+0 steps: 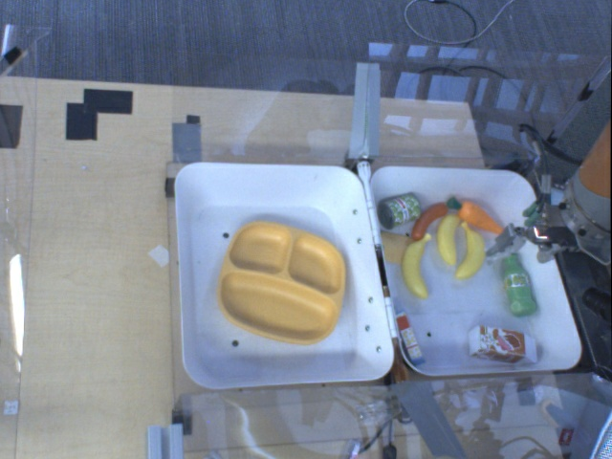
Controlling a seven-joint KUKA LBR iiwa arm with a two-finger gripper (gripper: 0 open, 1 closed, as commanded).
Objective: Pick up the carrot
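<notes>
The carrot [479, 218] is orange with a green top and lies in the right bin [555, 352] near its far side, pointing right. My gripper [516, 238] hangs over the right side of that bin, just right of the carrot's tip and above the green bottle [519, 286]. Nothing shows in its grasp. The arm's orange band [595, 172] is at the right edge of the view.
Beside the carrot in the right bin lie a red sausage [429, 220], a green can [399, 209], three bananas [444, 248] and a small carton [501, 343]. The left bin [201, 256] holds a yellow divided plate [282, 281]. A metal divider [363, 113] stands behind the bins.
</notes>
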